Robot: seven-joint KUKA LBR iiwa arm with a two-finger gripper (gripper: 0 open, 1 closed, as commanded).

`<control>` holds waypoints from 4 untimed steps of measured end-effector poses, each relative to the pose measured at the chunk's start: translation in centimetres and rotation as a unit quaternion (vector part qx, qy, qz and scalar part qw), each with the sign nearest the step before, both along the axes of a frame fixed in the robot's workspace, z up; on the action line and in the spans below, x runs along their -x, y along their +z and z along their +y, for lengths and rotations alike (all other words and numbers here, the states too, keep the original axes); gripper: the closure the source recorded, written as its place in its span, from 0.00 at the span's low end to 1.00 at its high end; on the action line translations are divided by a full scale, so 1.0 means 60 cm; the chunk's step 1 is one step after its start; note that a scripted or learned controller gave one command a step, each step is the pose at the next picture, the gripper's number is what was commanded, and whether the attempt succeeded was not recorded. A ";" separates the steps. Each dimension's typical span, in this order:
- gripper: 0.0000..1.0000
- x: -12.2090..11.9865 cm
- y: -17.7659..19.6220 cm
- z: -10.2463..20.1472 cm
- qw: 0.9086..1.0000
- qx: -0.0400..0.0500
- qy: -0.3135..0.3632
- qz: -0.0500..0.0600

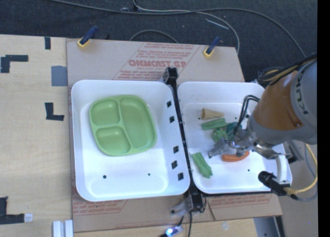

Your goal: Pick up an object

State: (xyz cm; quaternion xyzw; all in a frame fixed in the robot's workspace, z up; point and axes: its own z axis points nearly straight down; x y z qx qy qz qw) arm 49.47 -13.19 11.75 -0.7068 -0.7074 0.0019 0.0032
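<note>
Reached in from the right over the right bin point(196, 89), the arm point(281, 109) bent low with its orange band above the wrist. Held the jaws point(220, 147) down among small items near the bin's middle; could not tell whether spread or closed. Lay just beside the tips: an orange piece point(235, 157), partly under the wrist. Sat close above: a green piece point(213, 124) and a tan cone point(211, 113). Rested apart toward the bin's near-left: a green strip point(201, 164). Carried in the left bin point(82, 143): a green divided plate point(122, 125). Stood both bins side by side on cardboard atop the table point(26, 153).
</note>
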 end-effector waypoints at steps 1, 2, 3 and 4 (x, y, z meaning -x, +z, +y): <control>0.00 0.000 -0.057 0.000 1.000 0.001 0.000 -0.003; 1.00 -0.001 -0.037 -0.001 1.000 0.002 -0.001 -0.004; 1.00 0.000 0.043 0.016 1.000 0.001 0.000 -0.004; 1.00 0.012 0.142 0.020 1.000 0.001 0.000 -0.005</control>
